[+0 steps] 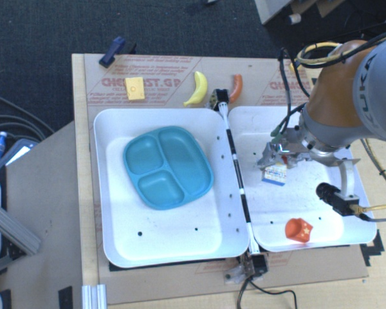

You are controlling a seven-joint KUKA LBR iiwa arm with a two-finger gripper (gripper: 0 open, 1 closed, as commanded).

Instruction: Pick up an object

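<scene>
We see the grey arm with the orange band (345,95) reaching over the right shallow white bin (270,214), and its gripper (278,158) stands low in the upper middle part of this bin. Directly under the gripper, toward 6 o'clock and just beside it or maybe touching it, lies a small flat packet in white, blue and yellow (275,175). We judge this packet to be the thing for the pick, because it is the nearest one. Its long axis seems to run roughly from 9 to 3 o'clock with a light tilt, but it is too small to say this exactly. We cannot tell if the gripper is released or clenched, and we also cannot tell if it has the packet or only hovers above it. A second candidate, a small crumpled red-orange object (298,230), lies well apart toward 5 o'clock, near the front rim of the same bin. The left shallow white bin (119,227) bears a blue divided plastic plate (167,166), at 9 o'clock from the gripper. In our judgement the coming move needs mostly a short descent, with the closing direction set across the short side of the packet.
</scene>
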